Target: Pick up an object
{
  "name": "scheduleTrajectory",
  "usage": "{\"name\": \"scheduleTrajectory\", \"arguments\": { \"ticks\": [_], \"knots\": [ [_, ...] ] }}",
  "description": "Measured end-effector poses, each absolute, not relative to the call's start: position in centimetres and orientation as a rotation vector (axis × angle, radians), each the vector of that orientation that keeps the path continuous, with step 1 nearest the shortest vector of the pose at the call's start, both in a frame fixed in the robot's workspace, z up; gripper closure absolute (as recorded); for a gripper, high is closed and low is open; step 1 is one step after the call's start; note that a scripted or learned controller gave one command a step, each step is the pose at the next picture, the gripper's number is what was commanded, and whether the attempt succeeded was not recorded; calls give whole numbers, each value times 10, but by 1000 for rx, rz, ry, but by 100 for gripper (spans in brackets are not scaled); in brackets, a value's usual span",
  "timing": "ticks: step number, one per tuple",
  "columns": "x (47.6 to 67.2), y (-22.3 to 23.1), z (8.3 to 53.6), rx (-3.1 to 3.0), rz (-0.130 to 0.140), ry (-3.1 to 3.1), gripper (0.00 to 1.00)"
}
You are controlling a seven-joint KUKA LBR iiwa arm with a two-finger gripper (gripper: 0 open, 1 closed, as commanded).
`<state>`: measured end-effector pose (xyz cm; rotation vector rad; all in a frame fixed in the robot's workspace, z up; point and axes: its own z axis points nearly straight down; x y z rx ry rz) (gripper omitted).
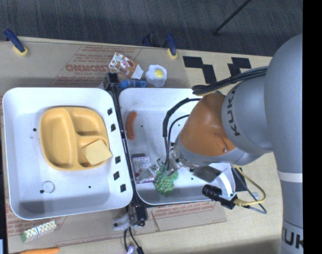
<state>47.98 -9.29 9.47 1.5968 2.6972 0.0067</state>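
Right now my gripper [170, 169] sits low in the right bin [150, 97], its body largely hidden under the orange band and grey wrist of the arm [240, 126], so I cannot tell how it is set. What I can see is the nearest candidate: a small green knobbly ball [165, 182], lying just below and slightly left of the tool, apparently touching it or very nearly so. I cannot see it between anything, so I do not count it as held.

I judge this ball to be light and soft, probably rubbery, with bumps that should give good friction. It looks unlikely to break, but being round it may roll or squirt sideways if pinched off-centre. I would take it across its middle, straight down, with the near bin wall just beyond it limiting room on that side.

Just left of the tool lies a flat crinkled packet [141, 168], thin and probably slippery, harder to lift off the floor. Farther up and left of the tool is a small orange sausage-shaped piece [131, 125], well apart from the rest, smooth and narrow; a grip across its short width would suit it.

Well to the left, in the other bin [18, 157], rests a yellow divided tray [63, 136] holding a yellow block [95, 152].
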Motion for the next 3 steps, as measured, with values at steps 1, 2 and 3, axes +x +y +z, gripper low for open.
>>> {"name": "scheduleTrajectory", "arguments": {
  "ticks": [1, 2, 3],
  "knots": [
    [480, -93, 95, 1597, 7, 2697, 0],
    [480, -93, 95, 1597, 7, 2697, 0],
    [480, -93, 95, 1597, 7, 2697, 0]
  ]
}}
